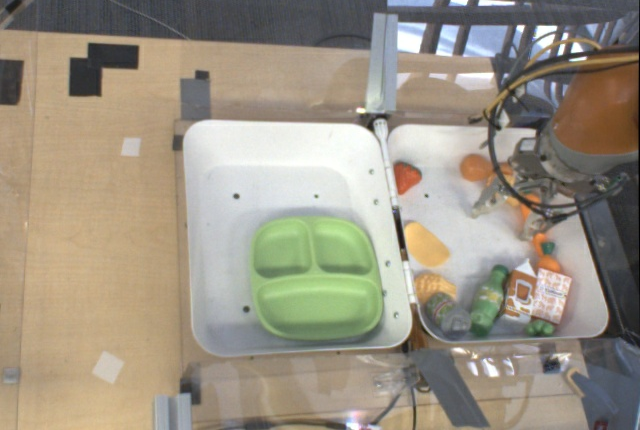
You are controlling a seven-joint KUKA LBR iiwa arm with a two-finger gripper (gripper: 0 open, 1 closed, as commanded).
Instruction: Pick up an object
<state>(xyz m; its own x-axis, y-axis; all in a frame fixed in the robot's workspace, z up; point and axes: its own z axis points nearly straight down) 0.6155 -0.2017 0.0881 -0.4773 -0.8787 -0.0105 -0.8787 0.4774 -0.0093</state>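
A: Camera view check. Arm (pixel 596 113) is in over the right bin (pixel 590 323), gripper (pixel 515 203) low near the back right corner, among the orange toy pieces (pixel 477 166).

B: Fingers?

A: Look spread, one finger (pixel 487 203) angled out left, the other toward the carrot-like piece (pixel 543 246). Nothing visibly between them. I'd call it open, not gripping.

B: So which step?

A: My read: descent/approach for a grasp, no pick yet. Candidates are all in the right bin: red piece (pixel 407 178) by the divider, yellow wedge (pixel 426 243), green bottle (pixel 489 298), small carton (pixel 539 296) at the front. Left bin (pixel 215 178) has the green divided plate (pixel 317 278).

B: Next move?

A: Needs to centre on one orange piece, close, then lift straight. Risk: items clustered near the wall, fingers could clip the neighbour or close on air.
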